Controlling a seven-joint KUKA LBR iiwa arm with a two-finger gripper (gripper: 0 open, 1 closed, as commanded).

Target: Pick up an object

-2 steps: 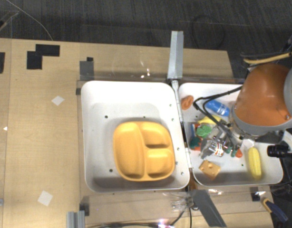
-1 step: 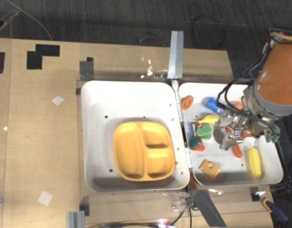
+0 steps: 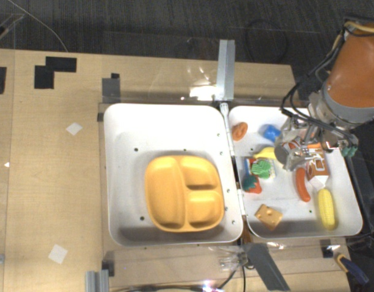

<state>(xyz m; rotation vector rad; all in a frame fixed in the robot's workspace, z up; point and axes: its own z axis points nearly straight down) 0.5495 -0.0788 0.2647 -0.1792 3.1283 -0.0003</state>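
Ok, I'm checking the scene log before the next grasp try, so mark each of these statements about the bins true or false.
1. The yellow divided tray lies in the left bin. True.
2. The corn cob lies in the left bin. False: it lies in the right bin, near its right wall.
3. The gripper is over the right bin. True.
4. The cheese wedge sits on the tray. False: it sits on the right bin's floor, near the front.
5. The hot dog lies left of the corn cob. True.
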